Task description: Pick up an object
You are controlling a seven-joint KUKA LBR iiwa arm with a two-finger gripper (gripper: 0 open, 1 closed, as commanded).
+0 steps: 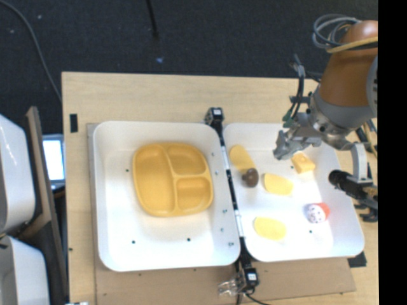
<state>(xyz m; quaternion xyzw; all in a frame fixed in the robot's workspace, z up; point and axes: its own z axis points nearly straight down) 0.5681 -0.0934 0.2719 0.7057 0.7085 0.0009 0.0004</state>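
In the right bin lie several small objects. A yellow cylinder rests near its left wall, with a dark brown ball just below it. A pale yellow flat piece sits mid-bin and another yellow oval lies nearer the front. A small yellow block sits just right of my gripper, which hangs low over the bin's back part. A white and red toy lies to the right. Nothing shows between the fingers.
The left bin holds a yellow divided tray. A black clamp sits at the back where the bins meet, another at the front. A black part of the arm juts over the right bin's right side.
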